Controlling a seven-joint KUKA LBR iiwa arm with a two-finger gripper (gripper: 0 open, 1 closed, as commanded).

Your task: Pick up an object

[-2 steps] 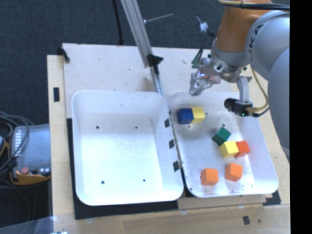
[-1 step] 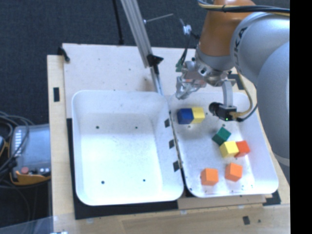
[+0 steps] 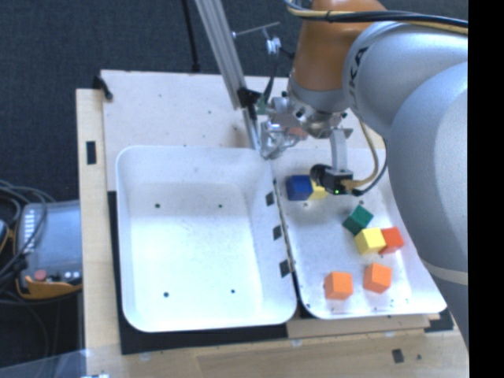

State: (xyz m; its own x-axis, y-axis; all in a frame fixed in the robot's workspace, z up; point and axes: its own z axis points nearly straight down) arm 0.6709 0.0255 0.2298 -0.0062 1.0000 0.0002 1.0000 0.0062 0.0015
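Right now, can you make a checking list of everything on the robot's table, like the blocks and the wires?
Surface: wooden bench bearing a left bin and a right bin, side by side.
Job's things: all in the right bin: blue cube, a yellow piece touching it, green cube, yellow cube, and three orange cubes.
Clutter: nothing seen.
Gripper: gripper near the bins' shared far corner; nothing seen between its fingers.
Cables: black cable looping below the wrist.
Surroundings: dark carpet; slanted aluminium bar; grey device at left.
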